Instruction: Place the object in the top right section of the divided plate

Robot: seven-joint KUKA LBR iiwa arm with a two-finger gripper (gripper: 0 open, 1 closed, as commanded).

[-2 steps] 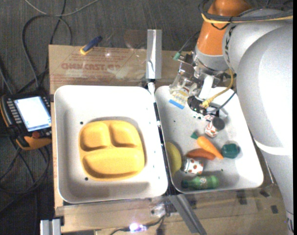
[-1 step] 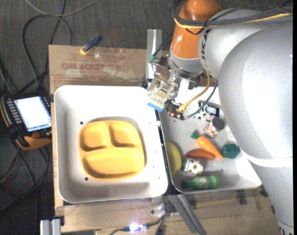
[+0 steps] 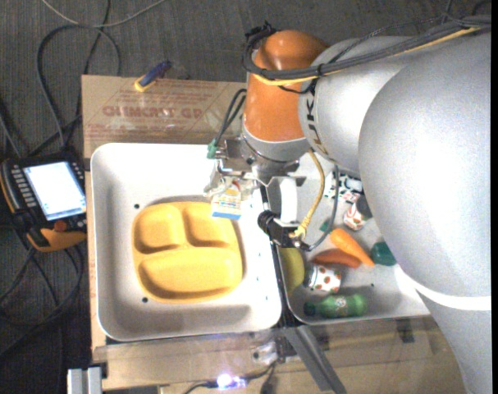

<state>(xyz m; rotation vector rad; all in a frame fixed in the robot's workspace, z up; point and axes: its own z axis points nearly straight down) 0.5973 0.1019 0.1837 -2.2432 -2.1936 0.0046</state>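
Observation:
A yellow divided plate [image 3: 187,253] lies in the left white bin [image 3: 117,220]. My gripper [image 3: 230,189] hangs over the plate's far right rim, at the edge of its top right section [image 3: 214,230]. A small white, blue and yellow carton [image 3: 226,203] sits between the fingers, held just above that section. The gripper is shut on it. The orange wrist band [image 3: 277,89] and grey arm cover the bench to the right.
The right bin [image 3: 355,314] holds a carrot [image 3: 351,245], a green bottle [image 3: 339,305], a yellow fruit [image 3: 292,267], a small red-and-white can [image 3: 324,279] and other toys. A teach pendant [image 3: 47,194] lies left of the bench. Cardboard [image 3: 150,113] lies behind the left bin.

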